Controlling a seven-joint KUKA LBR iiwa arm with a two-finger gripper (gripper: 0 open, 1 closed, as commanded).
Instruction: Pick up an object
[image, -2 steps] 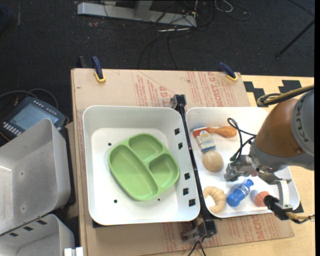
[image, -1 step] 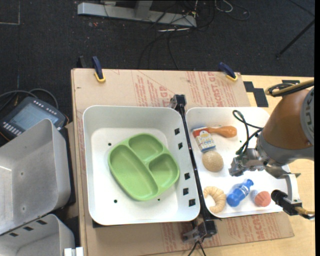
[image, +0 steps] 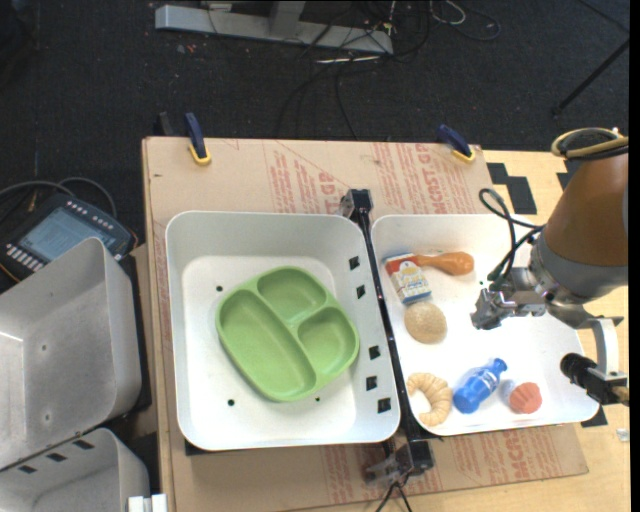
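The right bin (image: 455, 228) holds several small objects. A small carton with a red top (image: 409, 279) lies at its upper left, an orange drumstick-shaped toy (image: 446, 263) beside it. Below sits a round tan ball (image: 426, 322). Along the front lie a curled tan pastry (image: 432, 394), a blue bottle (image: 479, 387) and a red-orange lump (image: 525, 398). My gripper (image: 489, 310) hangs over the middle right of this bin, right of the tan ball, with nothing seen in it.
The left bin (image: 190, 300) holds a green divided plate (image: 288, 332). A black divider with clamps runs between the bins. A grey box (image: 60, 330) stands left of the bench. Cables trail at the gripper's upper side.
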